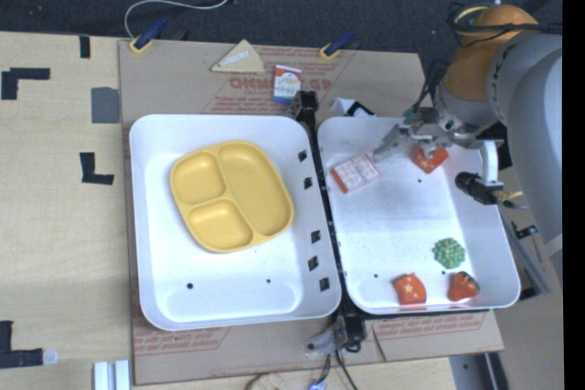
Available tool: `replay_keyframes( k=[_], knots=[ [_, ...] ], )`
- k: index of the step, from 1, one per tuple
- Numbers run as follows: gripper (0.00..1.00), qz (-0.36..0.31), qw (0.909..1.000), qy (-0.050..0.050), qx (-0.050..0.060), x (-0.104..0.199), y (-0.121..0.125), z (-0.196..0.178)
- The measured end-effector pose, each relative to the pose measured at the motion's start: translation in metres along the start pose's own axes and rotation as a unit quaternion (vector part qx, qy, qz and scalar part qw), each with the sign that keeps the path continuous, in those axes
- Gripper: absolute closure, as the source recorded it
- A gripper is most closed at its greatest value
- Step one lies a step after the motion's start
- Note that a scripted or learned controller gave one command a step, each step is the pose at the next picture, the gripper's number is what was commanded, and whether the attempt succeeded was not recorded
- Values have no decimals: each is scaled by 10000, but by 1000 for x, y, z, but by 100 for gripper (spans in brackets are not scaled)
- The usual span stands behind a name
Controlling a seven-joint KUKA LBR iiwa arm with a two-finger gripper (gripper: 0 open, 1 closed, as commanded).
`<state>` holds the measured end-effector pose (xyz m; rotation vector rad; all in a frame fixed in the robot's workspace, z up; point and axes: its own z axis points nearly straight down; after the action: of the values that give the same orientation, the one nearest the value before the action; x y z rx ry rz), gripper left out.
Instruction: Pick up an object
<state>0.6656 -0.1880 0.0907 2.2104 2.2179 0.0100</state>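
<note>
My gripper (422,138) hangs over the far right part of the right bin (393,224). An orange-red object (430,160) lies right beside it, partly under its tip. A red and white packet (354,173) lies to the left in the same bin. Near the front of that bin sit a green object (448,252) and two red ones (409,289) (463,286).
A yellow divided plate (230,195) lies in the left bin (155,279). Behind the bins, on the cardboard, stand a small red and white box (287,84) and a tan wedge (239,58). The arm's grey body (539,123) rises over the right bin's right wall.
</note>
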Motion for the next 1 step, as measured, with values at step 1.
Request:
replay_keyframes(
  k=[1],
  knots=[
    [100,-8,10000,-36,-21,-2,1,-11]
  ],
)
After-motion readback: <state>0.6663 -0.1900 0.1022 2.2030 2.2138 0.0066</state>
